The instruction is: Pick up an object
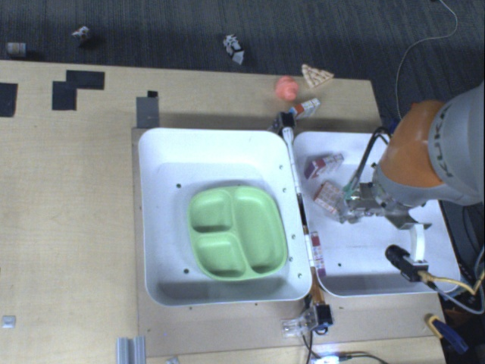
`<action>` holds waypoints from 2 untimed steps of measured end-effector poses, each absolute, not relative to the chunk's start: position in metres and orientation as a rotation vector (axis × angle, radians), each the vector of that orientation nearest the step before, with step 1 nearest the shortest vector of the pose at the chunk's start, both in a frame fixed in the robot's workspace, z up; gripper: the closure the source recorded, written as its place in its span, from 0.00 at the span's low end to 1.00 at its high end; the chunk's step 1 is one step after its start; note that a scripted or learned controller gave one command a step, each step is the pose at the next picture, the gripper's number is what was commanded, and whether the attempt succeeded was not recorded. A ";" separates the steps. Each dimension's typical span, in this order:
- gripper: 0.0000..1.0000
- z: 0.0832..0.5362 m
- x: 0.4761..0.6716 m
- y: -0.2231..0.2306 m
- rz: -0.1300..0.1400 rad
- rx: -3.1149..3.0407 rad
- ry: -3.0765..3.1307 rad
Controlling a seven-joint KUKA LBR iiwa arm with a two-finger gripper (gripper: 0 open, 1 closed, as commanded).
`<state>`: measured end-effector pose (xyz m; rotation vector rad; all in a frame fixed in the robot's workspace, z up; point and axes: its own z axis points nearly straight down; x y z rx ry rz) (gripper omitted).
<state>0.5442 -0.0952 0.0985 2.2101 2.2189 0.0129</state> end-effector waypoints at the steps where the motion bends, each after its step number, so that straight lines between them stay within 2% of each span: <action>1: 1.00 0.128 0.660 -0.159 0.005 2.213 2.223; 2: 0.00 0.127 0.660 -0.159 0.004 2.213 2.225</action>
